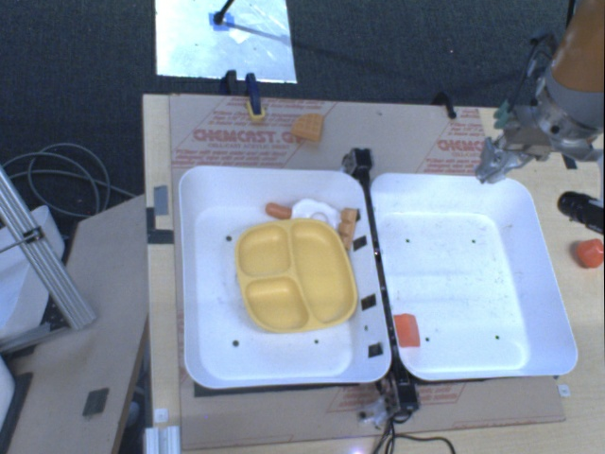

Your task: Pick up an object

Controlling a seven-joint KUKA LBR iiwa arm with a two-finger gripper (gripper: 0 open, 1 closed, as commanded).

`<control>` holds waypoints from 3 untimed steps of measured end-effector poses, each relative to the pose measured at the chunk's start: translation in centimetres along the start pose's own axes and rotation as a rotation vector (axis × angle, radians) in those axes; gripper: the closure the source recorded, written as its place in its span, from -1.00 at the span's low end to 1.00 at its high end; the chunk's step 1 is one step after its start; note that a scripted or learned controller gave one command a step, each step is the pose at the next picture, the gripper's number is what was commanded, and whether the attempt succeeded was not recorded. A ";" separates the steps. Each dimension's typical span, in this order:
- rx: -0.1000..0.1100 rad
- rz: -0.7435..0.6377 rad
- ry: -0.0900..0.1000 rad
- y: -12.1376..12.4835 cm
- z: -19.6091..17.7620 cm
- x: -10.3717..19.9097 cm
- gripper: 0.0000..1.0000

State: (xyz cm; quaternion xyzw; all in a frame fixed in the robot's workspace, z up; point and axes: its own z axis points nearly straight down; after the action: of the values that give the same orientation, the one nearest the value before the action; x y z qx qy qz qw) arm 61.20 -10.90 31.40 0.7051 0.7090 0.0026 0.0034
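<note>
While the gripper [492, 164] hangs above the right bin [529, 253], finger state unclear, steer to the orange block [406, 329] and descend squarely.

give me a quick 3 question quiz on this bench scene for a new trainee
1. True or false: the yellow divided tray lies in the right bin.
2. Multiple choice: the orange block inside the right bin sits near its A) far right corner B) near left corner C) centre.
3. Fill in: the gripper is over the right bin's far ____ edge, close to the rim.

Key
1. False. The tray is in the left bin, beside a small orange sausage-shaped piece and a white item.
2. B.
3. Right. It is at the far rim, near the right corner, with nothing seen between its fingers.
</note>
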 end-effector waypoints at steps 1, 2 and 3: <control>-0.014 0.000 -0.002 -5.1 -23.3 1.2 1.00; 0.000 -0.004 -0.001 -5.0 -23.4 1.2 1.00; 0.001 -0.005 -0.001 -5.0 -23.3 1.2 -1.00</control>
State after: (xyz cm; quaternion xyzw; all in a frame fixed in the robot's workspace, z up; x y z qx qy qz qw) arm 56.03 -9.71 54.68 0.7035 0.7106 0.0017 0.0032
